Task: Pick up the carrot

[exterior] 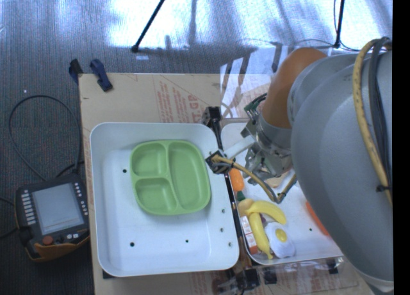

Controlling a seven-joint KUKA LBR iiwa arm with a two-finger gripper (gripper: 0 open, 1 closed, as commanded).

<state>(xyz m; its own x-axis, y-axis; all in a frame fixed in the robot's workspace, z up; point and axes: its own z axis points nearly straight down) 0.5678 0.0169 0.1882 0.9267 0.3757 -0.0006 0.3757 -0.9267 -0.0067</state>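
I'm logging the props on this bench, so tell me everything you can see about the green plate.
The green plate is a light green, plastic-looking tray with rounded corners and three compartments: two smaller ones on the view's left and one long one on its right. It lies flat, slightly turned, in the upper middle of the left white bin, resting on the bin's floor. Nothing sits in its compartments.

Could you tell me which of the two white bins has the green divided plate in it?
The left bin holds the green plate; the right bin, under the arm, holds the food items instead.

green plate (170,176) in left bin (109,236) | carrot (237,180), banana (259,214) in right bin (323,249)
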